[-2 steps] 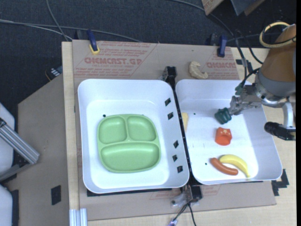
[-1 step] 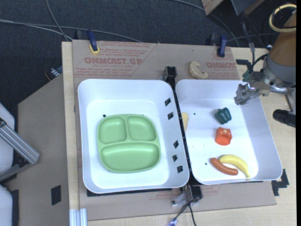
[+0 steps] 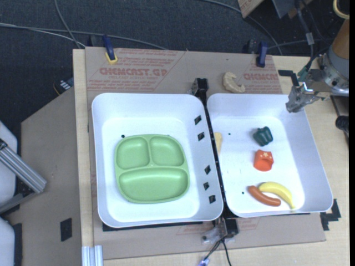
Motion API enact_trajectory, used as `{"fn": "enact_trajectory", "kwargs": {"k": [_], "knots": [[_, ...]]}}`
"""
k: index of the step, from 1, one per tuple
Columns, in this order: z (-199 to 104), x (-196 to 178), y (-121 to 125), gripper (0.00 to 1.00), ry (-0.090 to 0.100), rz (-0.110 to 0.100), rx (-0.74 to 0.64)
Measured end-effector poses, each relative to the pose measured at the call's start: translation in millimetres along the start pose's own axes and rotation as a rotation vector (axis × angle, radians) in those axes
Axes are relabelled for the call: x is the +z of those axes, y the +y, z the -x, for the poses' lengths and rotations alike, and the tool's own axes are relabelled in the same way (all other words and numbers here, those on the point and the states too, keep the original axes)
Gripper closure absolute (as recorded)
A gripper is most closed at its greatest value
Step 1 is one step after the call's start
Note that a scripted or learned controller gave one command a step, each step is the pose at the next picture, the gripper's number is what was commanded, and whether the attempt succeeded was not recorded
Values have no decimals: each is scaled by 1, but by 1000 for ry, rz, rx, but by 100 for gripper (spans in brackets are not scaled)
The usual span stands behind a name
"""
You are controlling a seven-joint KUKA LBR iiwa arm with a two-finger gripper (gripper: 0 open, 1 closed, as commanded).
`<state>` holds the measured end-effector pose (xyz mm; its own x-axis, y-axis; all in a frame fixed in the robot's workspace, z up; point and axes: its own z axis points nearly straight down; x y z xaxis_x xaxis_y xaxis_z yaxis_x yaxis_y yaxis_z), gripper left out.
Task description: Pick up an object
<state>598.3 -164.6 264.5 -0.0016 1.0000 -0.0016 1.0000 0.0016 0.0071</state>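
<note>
Two white bins [image 3: 105, 148], hand [image 3: 297, 101] above right bin's far corner

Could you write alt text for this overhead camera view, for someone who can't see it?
The end effector hangs over the right bin's far corner; the bin holds a green pepper, red pepper, banana and sausage. The left bin holds a green tray.

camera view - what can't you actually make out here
- Gripper, camera view: small and blurred over the right bin's far corner; its grip cannot be judged.
- Arm, camera view: cut off by the right edge.
- Pale yellow item, camera view: half hidden by the rim between the bins; unidentifiable.
- Tan object beyond the bins: too small to name.
</note>
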Motion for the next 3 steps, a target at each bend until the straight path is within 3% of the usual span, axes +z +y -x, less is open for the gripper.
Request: {"fn": "enact_trajectory", "kwargs": {"k": [3], "knots": [[-161, 10, 31, 100, 3, -5, -4]]}}
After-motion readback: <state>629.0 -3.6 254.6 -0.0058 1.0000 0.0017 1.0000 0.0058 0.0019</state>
